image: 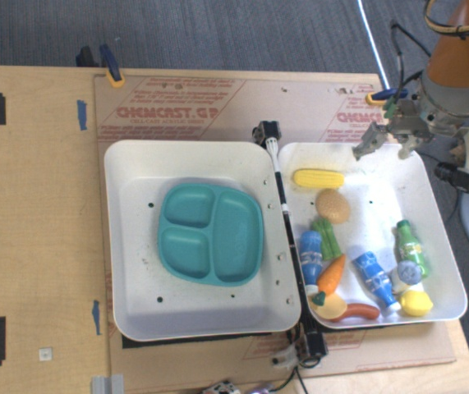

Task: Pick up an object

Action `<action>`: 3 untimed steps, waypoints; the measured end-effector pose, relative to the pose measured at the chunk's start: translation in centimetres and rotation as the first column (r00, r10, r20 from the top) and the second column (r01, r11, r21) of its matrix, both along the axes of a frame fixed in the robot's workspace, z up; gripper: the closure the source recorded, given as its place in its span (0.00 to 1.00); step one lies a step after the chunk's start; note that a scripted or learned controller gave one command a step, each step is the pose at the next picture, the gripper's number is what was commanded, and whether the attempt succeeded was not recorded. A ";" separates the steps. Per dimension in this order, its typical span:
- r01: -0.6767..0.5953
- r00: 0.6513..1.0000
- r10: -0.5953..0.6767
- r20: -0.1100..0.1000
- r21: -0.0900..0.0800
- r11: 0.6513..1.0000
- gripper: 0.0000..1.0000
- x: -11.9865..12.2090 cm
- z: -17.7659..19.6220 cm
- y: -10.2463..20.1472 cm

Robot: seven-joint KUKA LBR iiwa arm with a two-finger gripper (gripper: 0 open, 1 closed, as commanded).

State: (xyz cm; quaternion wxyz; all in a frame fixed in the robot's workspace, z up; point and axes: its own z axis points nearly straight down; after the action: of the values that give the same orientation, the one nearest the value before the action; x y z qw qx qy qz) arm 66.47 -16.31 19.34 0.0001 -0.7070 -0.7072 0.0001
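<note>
My gripper hangs over the back edge of the right bin, its two fingers spread open with nothing between them. Just in front of it and to its left lies a yellow corn cob, with a brown round piece beside that. Toward the front of the bin are a carrot, a green stalk, two blue bottles, a green bottle, a lemon and a red sausage.
The left bin holds a teal divided plate. A black clamp sits at the back where the two bins meet. Both bins rest on a cardboard sheet. Cables hang around the arm at the upper right.
</note>
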 end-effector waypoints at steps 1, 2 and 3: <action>-0.124 0.992 0.124 0.003 0.000 0.992 0.00 -7.8 -10.7 5.6; 0.048 0.999 -0.048 0.010 -0.002 0.999 0.00 -17.2 -10.7 6.2; -0.212 0.977 0.212 0.008 -0.004 0.977 0.00 -18.3 -10.7 6.8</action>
State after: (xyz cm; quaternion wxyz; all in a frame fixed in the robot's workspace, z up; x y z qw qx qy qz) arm 48.17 -9.54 8.67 -0.0040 -0.6276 -0.7785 -0.0015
